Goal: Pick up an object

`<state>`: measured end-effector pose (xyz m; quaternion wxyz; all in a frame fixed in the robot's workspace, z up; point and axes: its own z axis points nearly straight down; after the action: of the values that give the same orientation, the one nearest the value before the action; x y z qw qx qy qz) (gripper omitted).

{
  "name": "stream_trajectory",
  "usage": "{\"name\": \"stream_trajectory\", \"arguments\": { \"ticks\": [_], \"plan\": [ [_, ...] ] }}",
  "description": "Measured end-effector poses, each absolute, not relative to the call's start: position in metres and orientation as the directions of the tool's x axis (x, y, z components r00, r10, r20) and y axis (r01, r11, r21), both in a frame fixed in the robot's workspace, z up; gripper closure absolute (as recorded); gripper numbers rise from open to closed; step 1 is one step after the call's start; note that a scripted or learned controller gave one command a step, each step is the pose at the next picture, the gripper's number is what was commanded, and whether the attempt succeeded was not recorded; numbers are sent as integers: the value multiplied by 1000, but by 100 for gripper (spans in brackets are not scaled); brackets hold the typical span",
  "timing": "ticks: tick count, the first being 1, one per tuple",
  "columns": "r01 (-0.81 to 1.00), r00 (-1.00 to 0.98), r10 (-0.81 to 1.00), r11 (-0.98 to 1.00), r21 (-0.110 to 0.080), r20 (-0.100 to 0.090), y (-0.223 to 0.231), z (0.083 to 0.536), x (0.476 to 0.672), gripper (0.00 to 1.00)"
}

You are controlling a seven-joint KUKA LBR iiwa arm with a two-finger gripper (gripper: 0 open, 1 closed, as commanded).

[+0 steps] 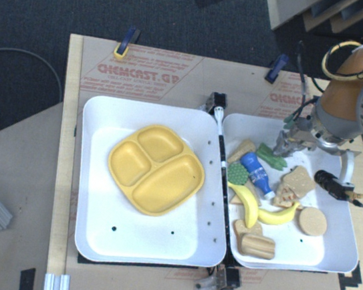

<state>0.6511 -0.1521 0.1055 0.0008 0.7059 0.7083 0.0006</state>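
- From the camera above, we see a tabletop [179,73] covered with brown printed board, carrying two shallow white bins side by side.
- The left bin [89,222] holds a yellow divided plate [156,169] with three compartments, lying flat near the middle of the bin.
- The right bin [335,245] holds a cluster of toy foods. A yellow banana [259,212] curves across the middle. A blue bottle [256,173] lies tilted just above it, touching a green textured piece [237,174] at its left.
- A flat green item [274,159] lies at the far side of the cluster, beside the bottle's upper end.
- A tan bread-like piece [295,185] sits right of the bottle, a round tan disc [312,221] lies near the banana's right tip, and a tan loaf shape [253,243] rests near the front edge.
- The grey arm with its orange band [353,79] reaches in from the right. Its tool [288,145] is low over the far part of the right bin, just above the flat green item.
- We cannot tell whether the tool is apart or together, or whether it touches anything.
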Motion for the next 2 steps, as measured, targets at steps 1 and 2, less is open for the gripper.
{"name": "stream_trajectory", "arguments": {
  "ticks": [1,2],
  "plan": [
    [1000,-1,1000,1,7,-2,-149,151,658,100],
    [1000,-2,1000,2,4,-1,-141,209,662,100]
  ]
}}
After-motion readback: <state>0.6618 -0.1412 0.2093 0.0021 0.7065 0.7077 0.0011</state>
